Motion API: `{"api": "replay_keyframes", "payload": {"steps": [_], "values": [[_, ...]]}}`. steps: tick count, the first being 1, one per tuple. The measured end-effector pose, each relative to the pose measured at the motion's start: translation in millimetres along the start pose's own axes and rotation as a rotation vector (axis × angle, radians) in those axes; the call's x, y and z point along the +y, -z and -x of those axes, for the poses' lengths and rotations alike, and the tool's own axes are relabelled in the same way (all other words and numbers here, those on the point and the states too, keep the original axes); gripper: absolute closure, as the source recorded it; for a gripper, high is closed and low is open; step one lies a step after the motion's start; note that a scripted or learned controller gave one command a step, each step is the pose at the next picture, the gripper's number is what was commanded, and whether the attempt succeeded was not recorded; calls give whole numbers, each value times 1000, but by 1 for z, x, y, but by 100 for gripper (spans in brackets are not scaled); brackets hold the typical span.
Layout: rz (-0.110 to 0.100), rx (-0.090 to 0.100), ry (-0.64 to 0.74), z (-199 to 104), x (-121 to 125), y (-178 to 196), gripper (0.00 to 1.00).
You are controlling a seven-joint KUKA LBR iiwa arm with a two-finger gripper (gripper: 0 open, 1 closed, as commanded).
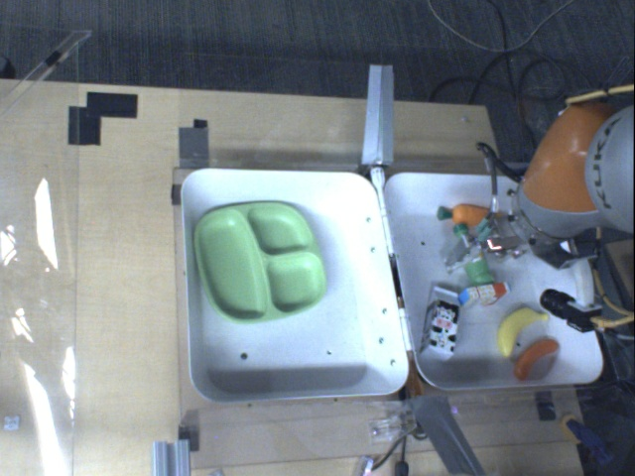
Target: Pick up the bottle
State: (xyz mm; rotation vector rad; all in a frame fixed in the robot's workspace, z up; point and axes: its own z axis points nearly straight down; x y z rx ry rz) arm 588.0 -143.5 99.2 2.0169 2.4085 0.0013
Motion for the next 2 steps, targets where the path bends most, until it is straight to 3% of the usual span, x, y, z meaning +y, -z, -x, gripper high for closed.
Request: {"api": "replay_keyframes", "payload": {"steps": [1,2], "values": [[3,1,1,0,2,8,100],[3,-1,-116,-50,9,121,100]]}}
